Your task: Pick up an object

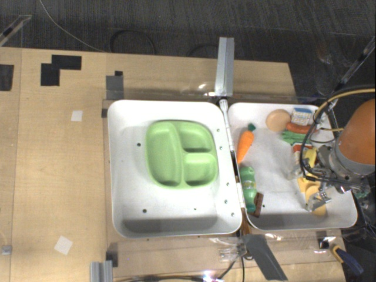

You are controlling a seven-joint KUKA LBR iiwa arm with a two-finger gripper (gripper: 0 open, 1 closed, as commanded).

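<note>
Camera view: gripper (319, 200) hangs low in the right bin (276, 213), by something yellow (305, 185), maybe a banana. I cannot tell its state.

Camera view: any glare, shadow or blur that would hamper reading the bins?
Camera view: even light; glare on the metal divider and clear fittings at the bench's near edge; soft shadow along the left bin's near wall; the gripper and small items around it in the right bin are soft and cluttered.
</note>
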